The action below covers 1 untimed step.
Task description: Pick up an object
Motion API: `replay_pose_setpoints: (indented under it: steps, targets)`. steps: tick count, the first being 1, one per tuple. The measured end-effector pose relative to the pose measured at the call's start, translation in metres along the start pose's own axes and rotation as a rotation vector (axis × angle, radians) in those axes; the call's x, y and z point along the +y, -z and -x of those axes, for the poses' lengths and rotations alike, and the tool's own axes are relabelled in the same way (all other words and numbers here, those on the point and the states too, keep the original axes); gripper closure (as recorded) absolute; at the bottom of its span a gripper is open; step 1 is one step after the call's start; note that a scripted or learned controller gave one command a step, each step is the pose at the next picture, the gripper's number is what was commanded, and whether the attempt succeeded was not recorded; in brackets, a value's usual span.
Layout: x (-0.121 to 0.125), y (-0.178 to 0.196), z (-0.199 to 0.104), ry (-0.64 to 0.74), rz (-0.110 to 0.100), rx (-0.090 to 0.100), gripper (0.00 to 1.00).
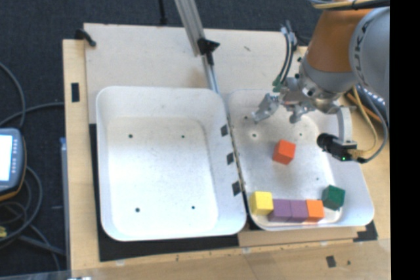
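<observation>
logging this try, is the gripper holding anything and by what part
Nothing is held. The gripper hangs open above the right bin, with the orange cube lying apart below it.

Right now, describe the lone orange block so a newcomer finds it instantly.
Start at the right-hand bin, the one the arm reaches over. Near its middle, below the gripper, an orange cube sits by itself. The smaller orange block ends a row with the purple and yellow blocks along the near wall.

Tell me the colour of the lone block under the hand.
Orange block, seen in the camera view.
</observation>
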State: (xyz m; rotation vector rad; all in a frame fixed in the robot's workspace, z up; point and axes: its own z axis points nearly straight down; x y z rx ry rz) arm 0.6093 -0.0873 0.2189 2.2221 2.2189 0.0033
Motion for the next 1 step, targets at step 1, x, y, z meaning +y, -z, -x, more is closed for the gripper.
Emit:
replay_pose_setpoints:
  steps: [1]
  targets:
    - [0.0124, -0.0607, 0.0536, -0.002, -0.006, -0.004, 0.00]
